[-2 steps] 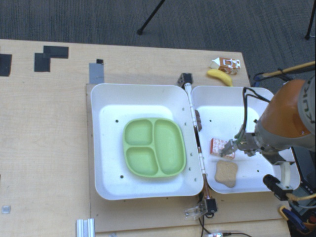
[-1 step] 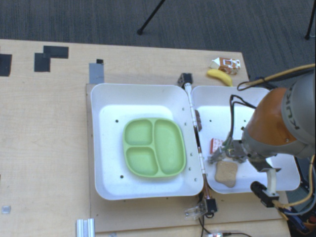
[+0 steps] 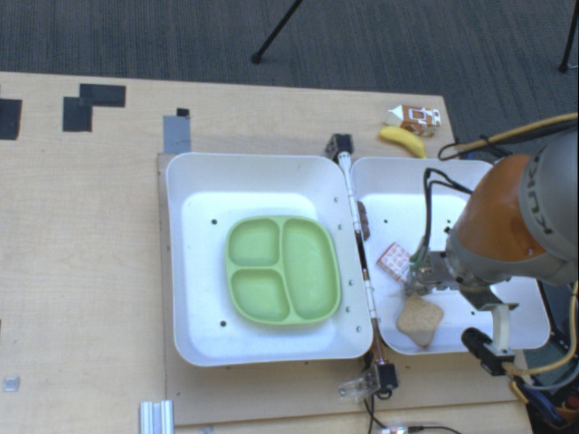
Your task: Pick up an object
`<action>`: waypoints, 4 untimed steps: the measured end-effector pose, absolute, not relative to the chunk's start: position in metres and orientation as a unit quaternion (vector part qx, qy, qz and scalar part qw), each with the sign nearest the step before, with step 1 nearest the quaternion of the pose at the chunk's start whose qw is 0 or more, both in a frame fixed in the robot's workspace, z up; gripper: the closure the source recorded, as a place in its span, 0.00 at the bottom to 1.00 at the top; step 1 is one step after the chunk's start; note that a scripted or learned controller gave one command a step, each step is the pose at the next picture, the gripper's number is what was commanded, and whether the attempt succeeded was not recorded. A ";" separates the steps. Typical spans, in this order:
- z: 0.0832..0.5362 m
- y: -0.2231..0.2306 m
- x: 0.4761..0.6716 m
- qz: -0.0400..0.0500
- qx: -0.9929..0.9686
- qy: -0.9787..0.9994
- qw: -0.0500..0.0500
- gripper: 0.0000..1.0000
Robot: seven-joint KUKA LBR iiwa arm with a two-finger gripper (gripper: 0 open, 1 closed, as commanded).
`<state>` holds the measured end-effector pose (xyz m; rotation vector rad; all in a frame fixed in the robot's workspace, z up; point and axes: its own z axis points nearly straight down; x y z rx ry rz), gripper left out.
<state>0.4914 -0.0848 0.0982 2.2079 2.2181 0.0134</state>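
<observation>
In the right bin, a tan slice of bread lies near the front wall, and a small red and white packet lies just behind it. My gripper hangs low between the two, right above the bread's back edge. Its fingers are too dark and small to read. The grey arm with its orange band covers the right half of that bin.
The left bin holds a green three-compartment plate. On the bench behind the right bin lie a toy banana and a small orange and white carton. Cables run along the right bin's edge.
</observation>
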 end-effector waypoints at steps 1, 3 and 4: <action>0.098 -0.085 0.491 0.004 0.705 0.709 0.006 0.00; 0.109 -0.084 0.493 0.006 0.704 0.710 0.007 0.00; 0.119 -0.083 0.494 0.007 0.703 0.711 0.008 1.00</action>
